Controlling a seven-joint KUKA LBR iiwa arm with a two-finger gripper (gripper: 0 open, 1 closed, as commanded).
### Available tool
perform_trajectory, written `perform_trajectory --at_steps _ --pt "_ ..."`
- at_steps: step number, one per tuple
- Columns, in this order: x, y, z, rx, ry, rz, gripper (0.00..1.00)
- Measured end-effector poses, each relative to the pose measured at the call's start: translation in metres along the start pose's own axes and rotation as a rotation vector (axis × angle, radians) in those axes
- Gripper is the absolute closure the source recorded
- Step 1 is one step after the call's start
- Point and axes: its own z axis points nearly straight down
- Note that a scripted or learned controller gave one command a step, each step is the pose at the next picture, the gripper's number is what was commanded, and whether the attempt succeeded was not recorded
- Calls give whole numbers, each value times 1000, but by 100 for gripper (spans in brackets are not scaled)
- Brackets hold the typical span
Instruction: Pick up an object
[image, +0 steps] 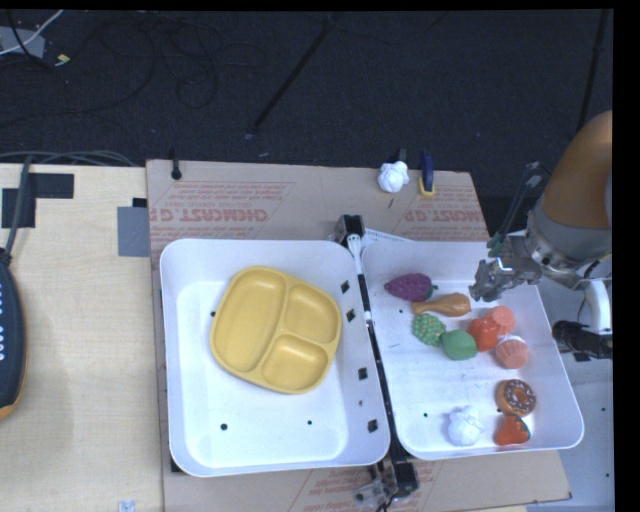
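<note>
R bin: toy foods incl. purple item, donut. L bin: yellow tray. Tool above R bin's far edge; finger state can't tell.

The arm is running off the right edge, its upper links cut from sight. The pincer is appearing too small and dark to tell how its fingers are standing. A dark object on the desk is being cropped by the left edge. Clamp hardware below the bins is being cut by the bottom edge.
</note>
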Motion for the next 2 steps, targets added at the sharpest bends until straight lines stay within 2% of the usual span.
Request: perform_trajectory --at_steps 1,2 --pt "75 -49 28 16 8 -2 100" --pt "163 -31 -124 -9 6 -8 100"
